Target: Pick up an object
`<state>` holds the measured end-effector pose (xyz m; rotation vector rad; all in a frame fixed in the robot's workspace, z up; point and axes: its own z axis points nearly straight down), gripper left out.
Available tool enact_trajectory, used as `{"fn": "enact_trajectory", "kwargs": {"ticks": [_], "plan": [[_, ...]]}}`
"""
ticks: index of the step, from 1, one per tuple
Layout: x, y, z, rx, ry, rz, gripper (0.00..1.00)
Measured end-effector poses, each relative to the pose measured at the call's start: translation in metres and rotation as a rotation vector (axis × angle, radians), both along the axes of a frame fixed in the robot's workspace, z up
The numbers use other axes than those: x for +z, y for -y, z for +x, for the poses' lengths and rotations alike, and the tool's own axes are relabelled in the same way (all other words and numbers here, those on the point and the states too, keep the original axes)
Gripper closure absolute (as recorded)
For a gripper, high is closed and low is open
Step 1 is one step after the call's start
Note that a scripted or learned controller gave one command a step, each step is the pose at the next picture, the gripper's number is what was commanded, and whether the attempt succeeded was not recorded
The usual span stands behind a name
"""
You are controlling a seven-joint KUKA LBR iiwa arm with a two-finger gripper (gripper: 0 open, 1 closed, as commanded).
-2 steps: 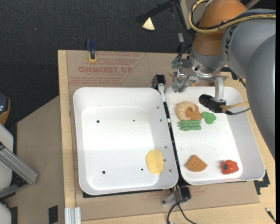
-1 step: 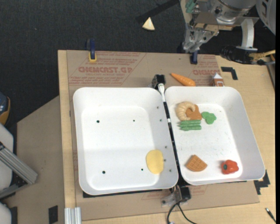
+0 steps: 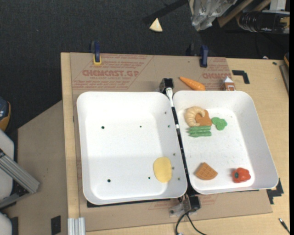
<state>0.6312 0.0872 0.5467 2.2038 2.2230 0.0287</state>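
Whether the gripper (image 3: 205, 13) is wide or narrow I cannot tell: it is a blurred grey shape well beyond the far edge of the right bin (image 3: 257, 137), high over the dark floor and touching nothing.

The things to pick lie mostly in the right bin. A croissant (image 3: 197, 116) sits near its far left corner, with a green piece (image 3: 219, 123) just beside it and green beans (image 3: 200, 132) just in front. Along the near wall are a waffle wedge (image 3: 206, 172) and a red pepper (image 3: 241, 175), apart from each other.

A yellow piece (image 3: 162, 169) lies in the left bin (image 3: 115, 137), near the wall it shares with the right bin.

Just beyond the right bin, on the bench (image 3: 138, 69), lie a carrot (image 3: 192, 83) and a small bottle (image 3: 228, 84). Two blue clamps (image 3: 203, 54) grip the bench's far edge.
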Motion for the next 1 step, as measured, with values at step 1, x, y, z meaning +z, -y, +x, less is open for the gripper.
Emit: {"fn": "enact_trajectory", "kwargs": {"ticks": [1], "plan": [[-0.2244,0.0222,-0.0177,-0.011,-0.040,-0.008,1.00]]}}
